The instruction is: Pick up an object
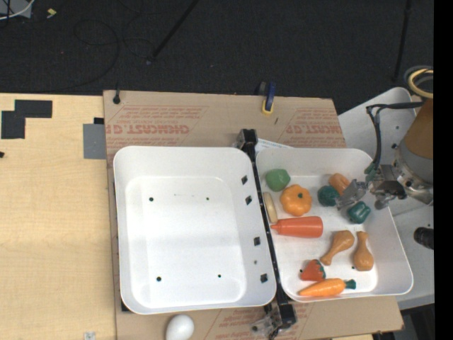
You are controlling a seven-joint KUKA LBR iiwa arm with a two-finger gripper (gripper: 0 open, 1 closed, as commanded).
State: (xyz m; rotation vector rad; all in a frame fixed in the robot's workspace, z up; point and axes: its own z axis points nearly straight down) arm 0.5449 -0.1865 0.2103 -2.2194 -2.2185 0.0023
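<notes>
Dark green toy pepper [359, 212] lies in right bin [396, 261], upper-right area, touching/just under the gripper [352, 199] tips. Gripper fingers spread, one tip by the teal veg [328, 195], other by the pepper; nothing seen pinched btwn them. Small orange piece [339, 182] just above-left of gripper. Further left: pumpkin [296, 200], green pepper [277, 178], red-orange cylinder [298, 227]. Below: two drumsticks [338, 245] [363, 252], strawberry-like item [312, 270], carrot [325, 287] near front wall. Left bin [134, 183] beside it. White ball [179, 326] on bench out front.
</notes>
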